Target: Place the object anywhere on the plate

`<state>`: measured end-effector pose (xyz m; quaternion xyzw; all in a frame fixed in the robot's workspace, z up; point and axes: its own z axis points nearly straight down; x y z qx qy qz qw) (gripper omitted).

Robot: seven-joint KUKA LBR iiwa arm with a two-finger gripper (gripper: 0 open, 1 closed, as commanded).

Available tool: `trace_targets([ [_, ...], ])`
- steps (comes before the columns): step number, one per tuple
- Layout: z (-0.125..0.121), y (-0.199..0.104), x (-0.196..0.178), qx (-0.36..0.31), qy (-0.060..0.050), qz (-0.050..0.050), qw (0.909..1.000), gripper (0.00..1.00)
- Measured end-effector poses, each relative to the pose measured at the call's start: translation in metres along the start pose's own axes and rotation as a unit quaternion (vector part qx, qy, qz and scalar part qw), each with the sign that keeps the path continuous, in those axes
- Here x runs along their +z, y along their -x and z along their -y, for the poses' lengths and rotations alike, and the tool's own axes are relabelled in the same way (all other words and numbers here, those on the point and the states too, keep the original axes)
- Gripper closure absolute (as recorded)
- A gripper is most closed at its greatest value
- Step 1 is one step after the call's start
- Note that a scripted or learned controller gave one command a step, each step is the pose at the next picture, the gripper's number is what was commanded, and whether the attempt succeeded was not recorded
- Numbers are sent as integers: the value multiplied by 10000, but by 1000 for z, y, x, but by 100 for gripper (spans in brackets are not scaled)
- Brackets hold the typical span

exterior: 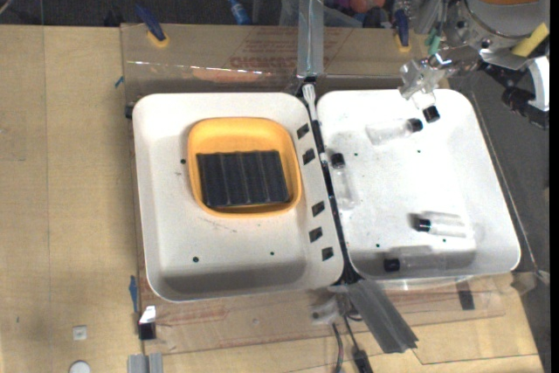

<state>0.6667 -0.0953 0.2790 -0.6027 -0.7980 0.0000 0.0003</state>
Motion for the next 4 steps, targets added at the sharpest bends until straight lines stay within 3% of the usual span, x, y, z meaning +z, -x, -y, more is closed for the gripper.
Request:
trace_targets([
  [1, 5, 20, 19, -299, -3, -1, 9996, 100],
  [2, 1, 6, 6, -1014, 23, 14, 9948, 100],
  [3, -2, -7, 10, -1603, 7, 2, 9871, 100],
  [4, 1, 8, -15, -2143, 31, 24, 9768, 100],
])
